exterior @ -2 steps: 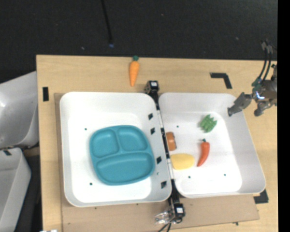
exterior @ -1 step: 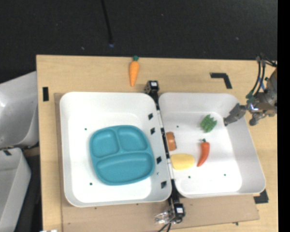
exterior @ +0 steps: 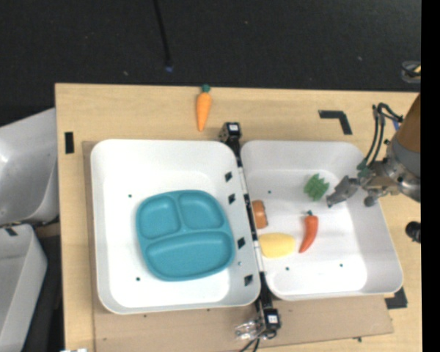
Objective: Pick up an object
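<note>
The right bin (exterior: 352,277) holds a green broccoli piece (exterior: 317,187), a red chili pepper (exterior: 309,232), a yellow lemon-like piece (exterior: 276,244) and a small orange-brown item (exterior: 259,213) by its left wall. My gripper (exterior: 346,191) hangs over the bin's right side, just right of the broccoli and above the pepper. No object shows between its fingers.
The left bin (exterior: 110,270) holds a blue divided plate (exterior: 183,235). An orange carrot (exterior: 203,108) lies on the wooden bench behind the bins. Black clips (exterior: 230,131) sit along the seam between the bins. The arm's wrist (exterior: 403,152) enters from the right.
</note>
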Controlling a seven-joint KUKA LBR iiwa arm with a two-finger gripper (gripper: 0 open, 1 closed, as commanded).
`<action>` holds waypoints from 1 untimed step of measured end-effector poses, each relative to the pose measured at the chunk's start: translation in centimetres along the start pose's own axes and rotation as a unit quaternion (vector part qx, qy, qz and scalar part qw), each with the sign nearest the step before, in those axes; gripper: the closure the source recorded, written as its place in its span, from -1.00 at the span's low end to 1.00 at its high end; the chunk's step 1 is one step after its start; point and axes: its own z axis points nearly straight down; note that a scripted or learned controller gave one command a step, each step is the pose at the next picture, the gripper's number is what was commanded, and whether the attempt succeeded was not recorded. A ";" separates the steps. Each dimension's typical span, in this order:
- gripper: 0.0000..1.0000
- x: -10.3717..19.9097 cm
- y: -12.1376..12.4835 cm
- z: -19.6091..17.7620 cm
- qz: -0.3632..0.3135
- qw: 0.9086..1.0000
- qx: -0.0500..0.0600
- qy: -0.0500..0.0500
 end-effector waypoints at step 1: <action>-1.00 0.3 0.3 6.2 0.001 1.000 -0.001 0.000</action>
